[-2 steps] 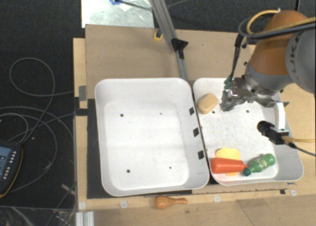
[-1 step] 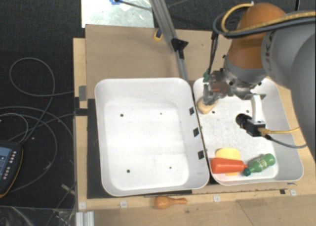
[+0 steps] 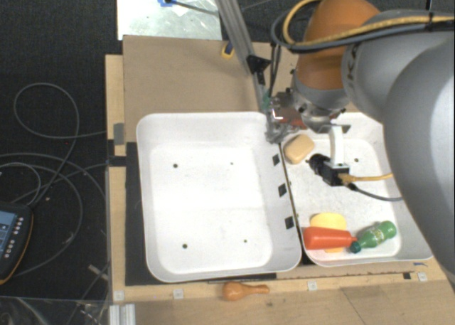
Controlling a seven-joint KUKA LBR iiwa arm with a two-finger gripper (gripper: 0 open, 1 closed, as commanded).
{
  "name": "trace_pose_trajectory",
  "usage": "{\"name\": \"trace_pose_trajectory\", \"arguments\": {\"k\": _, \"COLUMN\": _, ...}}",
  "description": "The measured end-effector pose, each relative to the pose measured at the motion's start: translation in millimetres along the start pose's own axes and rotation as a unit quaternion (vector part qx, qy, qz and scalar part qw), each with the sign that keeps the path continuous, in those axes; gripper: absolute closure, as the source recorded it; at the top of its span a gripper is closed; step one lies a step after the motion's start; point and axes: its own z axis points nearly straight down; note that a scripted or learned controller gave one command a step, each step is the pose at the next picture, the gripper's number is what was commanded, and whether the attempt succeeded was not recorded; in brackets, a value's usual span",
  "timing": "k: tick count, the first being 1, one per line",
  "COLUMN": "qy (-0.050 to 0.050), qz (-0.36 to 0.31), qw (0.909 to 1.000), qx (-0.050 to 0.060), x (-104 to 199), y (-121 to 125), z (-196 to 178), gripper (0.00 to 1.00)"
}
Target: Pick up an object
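My gripper (image 3: 283,129) hangs at the far end of the right bin (image 3: 370,147), close to the wall it shares with the left bin. A tan block (image 3: 298,148) lies just below and to the right of it, touching or nearly touching the gripper's lower end; I cannot tell whether it is held. At the near end of the right bin lie a yellow piece (image 3: 329,220), an orange carrot (image 3: 325,239) and a green bottle (image 3: 374,235), packed close together. The arm's orange band (image 3: 334,28) and grey body cover the bin's right side.
The left bin (image 3: 206,195) sits beside the right one, with black clips (image 3: 282,190) along the shared wall. A small tan, pear-shaped object (image 3: 245,289) lies on the bench in front of the bins. A black part with a yellow cable (image 3: 334,171) hangs from the wrist.
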Motion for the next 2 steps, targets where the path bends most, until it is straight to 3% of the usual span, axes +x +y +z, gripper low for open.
{"name": "trace_pose_trajectory", "arguments": {"k": 1, "qy": 0.0, "qz": 0.0, "qw": 1.0, "qx": -0.001, "x": 48.0, "y": 17.4, "z": -25.2, "gripper": 1.0}}
{"name": "trace_pose_trajectory", "arguments": {"k": 2, "qy": -0.001, "qz": 0.002, "qw": 1.0, "qx": 0.001, "x": 44.1, "y": 16.6, "z": -23.6, "gripper": 0.0}}
